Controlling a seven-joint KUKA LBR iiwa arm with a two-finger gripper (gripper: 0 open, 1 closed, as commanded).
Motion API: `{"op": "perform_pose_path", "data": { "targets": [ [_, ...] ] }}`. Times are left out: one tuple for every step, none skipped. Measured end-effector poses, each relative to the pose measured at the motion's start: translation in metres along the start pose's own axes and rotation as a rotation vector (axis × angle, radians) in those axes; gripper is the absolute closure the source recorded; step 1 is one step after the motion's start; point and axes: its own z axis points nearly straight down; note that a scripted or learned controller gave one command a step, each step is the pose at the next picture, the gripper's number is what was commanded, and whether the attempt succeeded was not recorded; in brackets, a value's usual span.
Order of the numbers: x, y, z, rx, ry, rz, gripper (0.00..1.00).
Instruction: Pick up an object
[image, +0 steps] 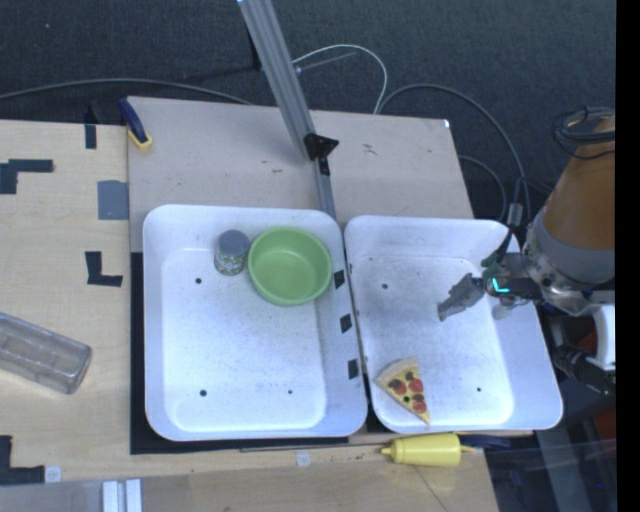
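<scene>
A pizza slice (405, 386) lies near the front of the right bin (520, 400). In the left bin (160, 330) sit a green bowl (290, 265) and, just to its left, a small grey can (231, 252). My gripper (458, 297) hangs over the right bin's right half, behind and to the right of the pizza slice, well apart from it. Nothing shows between its grey fingers.
A yellow mustard bottle (427, 450) lies on the bench just outside the right bin's front edge. A clear plastic cylinder (38, 352) rests at the far left. A grey pole (285, 80) slants down to the bins' back edge. Cables run behind the right bin.
</scene>
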Motion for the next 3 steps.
{"op": "perform_pose_path", "data": {
  "targets": [
    [-0.005,0.0,0.063,0.007,0.0,0.001,0.0],
    [-0.008,0.007,0.121,0.007,0.001,0.001,0.0],
    [-0.007,0.006,0.174,0.003,0.0,0.001,0.0]
  ]
}}
